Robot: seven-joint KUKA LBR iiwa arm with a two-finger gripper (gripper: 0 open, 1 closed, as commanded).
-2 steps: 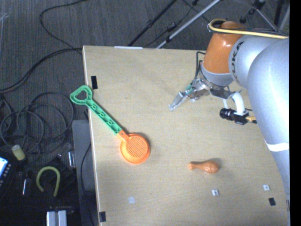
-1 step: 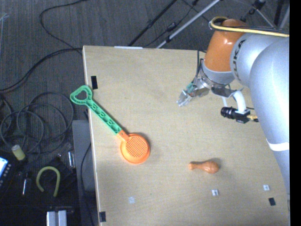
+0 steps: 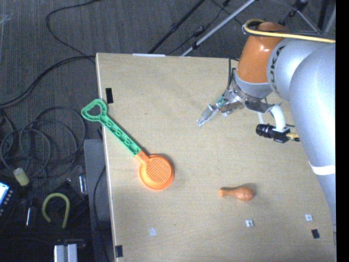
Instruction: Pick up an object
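A toy strainer lies on the tan bench top (image 3: 180, 86), its green handle (image 3: 112, 127) running up-left and its orange mesh head (image 3: 156, 172) at the lower left. A small orange drumstick-shaped toy (image 3: 238, 192) lies toward the front right. My gripper (image 3: 207, 116) hangs over the bare middle of the bench, pointing down-left. It is well above and to the right of the strainer and up-left of the orange toy. Nothing is seen in it. The grey arm with its orange band (image 3: 259, 59) reaches in from the right.
The bench's left edge (image 3: 103, 162) drops to a dark carpet with looped cables (image 3: 38, 141) and a green U-shaped piece (image 3: 54, 206). Tripod legs (image 3: 229, 15) cross the floor behind the bench. A black cylinder (image 3: 271, 131) sticks out beside the wrist.
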